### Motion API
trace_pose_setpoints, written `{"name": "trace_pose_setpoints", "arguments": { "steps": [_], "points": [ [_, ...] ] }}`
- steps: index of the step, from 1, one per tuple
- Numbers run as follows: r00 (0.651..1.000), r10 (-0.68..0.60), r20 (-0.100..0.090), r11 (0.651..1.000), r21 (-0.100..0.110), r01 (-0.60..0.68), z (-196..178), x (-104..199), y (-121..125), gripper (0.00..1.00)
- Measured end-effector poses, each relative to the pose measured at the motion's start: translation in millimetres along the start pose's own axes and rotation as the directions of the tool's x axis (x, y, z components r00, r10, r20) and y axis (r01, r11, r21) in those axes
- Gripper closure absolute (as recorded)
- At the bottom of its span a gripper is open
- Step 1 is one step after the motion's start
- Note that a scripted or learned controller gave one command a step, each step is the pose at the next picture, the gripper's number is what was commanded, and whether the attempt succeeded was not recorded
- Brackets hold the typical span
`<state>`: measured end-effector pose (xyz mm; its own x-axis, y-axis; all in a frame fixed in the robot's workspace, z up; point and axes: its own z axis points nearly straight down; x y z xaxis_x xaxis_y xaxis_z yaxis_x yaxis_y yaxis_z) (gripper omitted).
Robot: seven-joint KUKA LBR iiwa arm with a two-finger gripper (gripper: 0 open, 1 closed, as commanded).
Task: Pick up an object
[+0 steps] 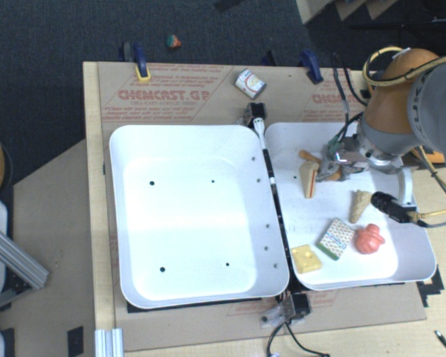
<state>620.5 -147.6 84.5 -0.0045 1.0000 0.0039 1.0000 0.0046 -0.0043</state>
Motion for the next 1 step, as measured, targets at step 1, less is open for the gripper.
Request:
{"name": "trace_pose_setpoints", "arguments": {
  "steps": [1],
  "points": [
    [1.000,-0.005,0.001,1.000,-0.015,0.005,-107.0,86.3,-22.1,1.00]
  ]
}}
